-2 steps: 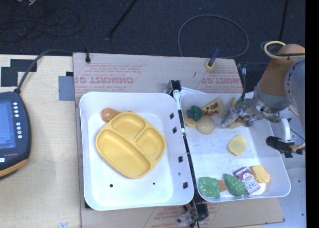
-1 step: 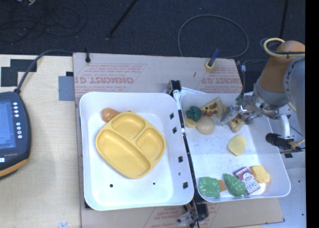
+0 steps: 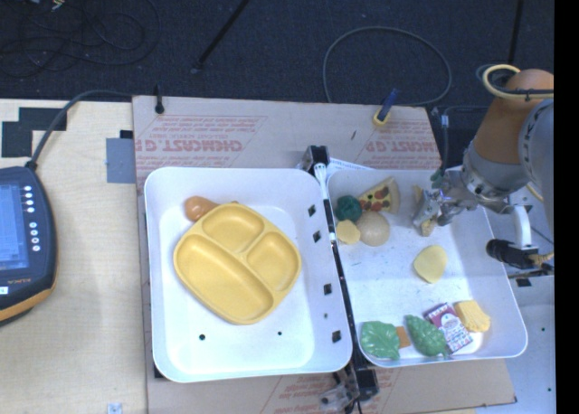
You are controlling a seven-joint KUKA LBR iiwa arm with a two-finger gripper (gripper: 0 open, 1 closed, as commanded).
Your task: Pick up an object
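The gripper (image 3: pixel 429 216) hangs low over the far part of the right bin (image 3: pixel 507 331), near its back wall, at the end of the arm (image 3: pixel 507 136) that reaches in from the right. Its metal fingers point down and to the left. They look close together, but at this slant and size it is not possible to tell whether they are spread or pressed shut, and nothing can be seen between them.

Just left of the gripper lies a pizza slice (image 3: pixel 380 195), apart from it. Below that sit a dark green ball (image 3: pixel 348 208), a pale round piece (image 3: pixel 373 230) and a small yellow piece (image 3: pixel 347 232), bunched by the divider. A yellow lump (image 3: pixel 431 263) lies alone mid-bin, below the gripper. At the near edge are a green leafy piece (image 3: pixel 381 338), a second green piece (image 3: pixel 426 335), a small packet (image 3: pixel 449 324) and an orange cracker (image 3: pixel 472 315).

The left bin (image 3: pixel 167 313) holds a yellow divided tray (image 3: pixel 237 261), with an orange thing (image 3: pixel 197 208) partly under its far edge.
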